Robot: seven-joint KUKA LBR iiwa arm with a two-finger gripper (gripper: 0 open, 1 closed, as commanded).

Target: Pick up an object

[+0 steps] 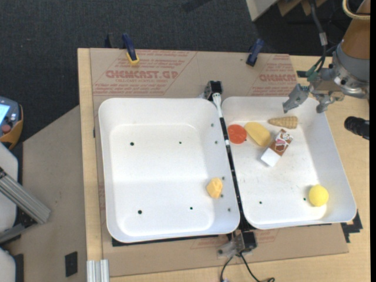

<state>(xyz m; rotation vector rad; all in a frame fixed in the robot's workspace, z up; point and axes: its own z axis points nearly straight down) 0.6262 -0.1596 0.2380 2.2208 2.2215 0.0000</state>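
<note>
Claw [309, 101] released, fingers spread above the right bin's [338, 157] 12 o'clock rim — nearest ridged tan cone [284, 121] looks light, stiff; pinch across its middle.

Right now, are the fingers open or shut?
Open. The gripper hangs over the right bin with its fingers spread apart, nothing between them.

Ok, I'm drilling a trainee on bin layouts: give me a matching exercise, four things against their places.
Things:
1. round yellow ball
2. flat orange-red disc
3. small yellow lumpy piece
4. tan ridged cone-shaped piece

Places:
A. left bin, by its right wall
B. right bin, near corner
C. right bin, far side, below the gripper
D. right bin, beside the divider

Pairs: 1-B, 2-D, 3-A, 4-C
</note>
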